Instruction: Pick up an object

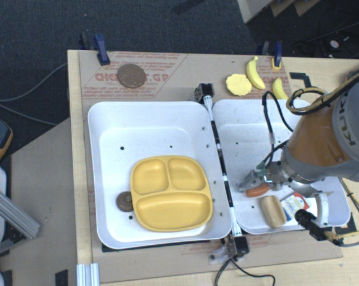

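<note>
My gripper [254,180] is low in the right bin [245,130], near its left wall. Just under and in front of it lies a small red-orange sausage-shaped thing [258,190], touching or nearly touching the gripper. To the right of that, near the bin's front, is a tan bread roll [272,211], and beside it a white packet with blue and red print [295,205]. The arm hides the right part of this bin. In the left bin [138,130] are a yellow divided plate [170,192] and a small brown disc [124,202] at its left edge.
On the bench behind the bins lie a brown round disc [130,75], a yellow round slice [238,84] and two bananas [256,74] [279,89]. A black clip [203,92] sits at the top of the divider between the bins.
</note>
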